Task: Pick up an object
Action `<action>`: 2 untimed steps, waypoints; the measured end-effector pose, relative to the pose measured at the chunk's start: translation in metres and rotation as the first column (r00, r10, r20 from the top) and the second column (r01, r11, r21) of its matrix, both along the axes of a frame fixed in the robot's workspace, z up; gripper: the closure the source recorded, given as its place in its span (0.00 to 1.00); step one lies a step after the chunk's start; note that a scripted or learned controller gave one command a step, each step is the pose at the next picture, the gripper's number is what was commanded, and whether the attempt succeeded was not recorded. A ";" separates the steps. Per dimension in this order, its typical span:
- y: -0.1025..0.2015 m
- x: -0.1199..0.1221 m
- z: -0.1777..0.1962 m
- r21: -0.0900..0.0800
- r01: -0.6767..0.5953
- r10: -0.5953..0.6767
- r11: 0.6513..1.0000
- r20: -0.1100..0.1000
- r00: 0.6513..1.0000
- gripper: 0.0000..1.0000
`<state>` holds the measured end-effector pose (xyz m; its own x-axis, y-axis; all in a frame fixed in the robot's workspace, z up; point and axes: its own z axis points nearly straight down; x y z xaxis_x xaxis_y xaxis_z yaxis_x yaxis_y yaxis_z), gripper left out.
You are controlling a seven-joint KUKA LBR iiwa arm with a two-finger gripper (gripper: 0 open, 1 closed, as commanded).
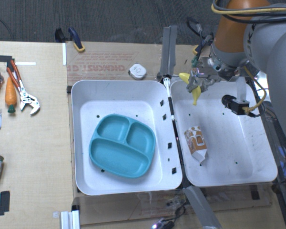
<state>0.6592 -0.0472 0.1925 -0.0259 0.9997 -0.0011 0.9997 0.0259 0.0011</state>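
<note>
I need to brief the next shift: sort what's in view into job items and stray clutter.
Job in hand:
- gripper, with a yellow object hanging at its tip
- small carton in the right bin
- blue divided plate in the left bin

Lying about:
- pliers
- white disc
- clamp
</note>
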 end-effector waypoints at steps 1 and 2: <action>0.064 -0.034 0.004 0.000 0.045 -0.045 0.999 -0.003 0.999 1.00; 0.140 -0.096 -0.002 -0.001 0.195 -0.195 0.981 -0.006 0.981 1.00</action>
<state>0.5637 0.0928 0.1904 0.1696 0.9855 -0.0023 0.9855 -0.1696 -0.0045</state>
